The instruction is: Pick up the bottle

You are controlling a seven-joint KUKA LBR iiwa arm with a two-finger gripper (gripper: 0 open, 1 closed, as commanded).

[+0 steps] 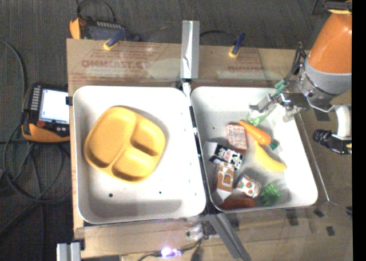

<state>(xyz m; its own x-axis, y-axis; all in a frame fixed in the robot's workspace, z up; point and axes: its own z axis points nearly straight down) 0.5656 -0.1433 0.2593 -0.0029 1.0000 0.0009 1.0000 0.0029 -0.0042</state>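
**Gripper over the right bin's far end, bottle candidate at the near wall**

The arm [334, 48] reaches in from the right, and its gripper [274, 105] hangs above the far end of the right bin [309, 165], over bare white floor just beyond the carrot [256, 133]. That looks like a staging spot above the pile, well apart from the bin's near end.

The clutter sits in the bin's middle and near half. A banana [269, 158] lies against the carrot, and a pinkish packet [235, 135] lies to the carrot's left. Below them come a black-and-white carton [227, 155], an orange carton [225, 178] and a small box with a red picture [248, 186]. A green piece [270, 193] lies toward the near right corner.

Nothing here reads clearly as a bottle. My best guess is the dark red, elongated thing [237, 202] lying flat along the near wall, just beside the small box. If that is right, the walls and neighbours crowd it, which would make a top-down grasp awkward.

From this slant I cannot tell how wide the gripper stands, and nothing is visibly held in it.

The left bin [83, 197] holds a yellow divided plate [126, 142] — no part of this job.
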